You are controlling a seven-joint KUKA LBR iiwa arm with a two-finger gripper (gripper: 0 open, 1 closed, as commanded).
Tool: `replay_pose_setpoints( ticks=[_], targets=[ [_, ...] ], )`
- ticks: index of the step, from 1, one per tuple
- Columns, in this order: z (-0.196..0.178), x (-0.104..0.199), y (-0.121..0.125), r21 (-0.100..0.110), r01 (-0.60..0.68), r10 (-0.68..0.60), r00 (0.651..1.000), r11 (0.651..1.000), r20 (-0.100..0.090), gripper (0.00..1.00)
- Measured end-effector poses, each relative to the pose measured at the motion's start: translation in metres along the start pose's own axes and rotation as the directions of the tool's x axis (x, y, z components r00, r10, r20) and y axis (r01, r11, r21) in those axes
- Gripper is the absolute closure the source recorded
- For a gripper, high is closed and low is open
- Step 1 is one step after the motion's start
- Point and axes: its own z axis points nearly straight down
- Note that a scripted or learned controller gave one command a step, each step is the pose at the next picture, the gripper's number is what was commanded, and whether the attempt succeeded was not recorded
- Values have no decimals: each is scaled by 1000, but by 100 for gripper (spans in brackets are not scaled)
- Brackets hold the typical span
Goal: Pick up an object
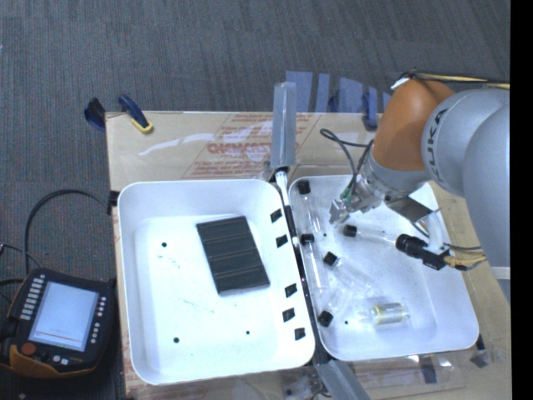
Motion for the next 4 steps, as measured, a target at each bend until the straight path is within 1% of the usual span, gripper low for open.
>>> replay_pose_setpoints(
  ticks=[1,2,3,4],
  targets=[
    [0,0,0,0,0,0,1000,1000,0,0],
    [-10,0,0,-2,-1,1,1000,1000,0,100],
    [-10,0,0,-2,-2,2,1000,1000,0,0],
    [-20,-1,1,-5,-3,3,1000,1000,0,100]
  ],
)
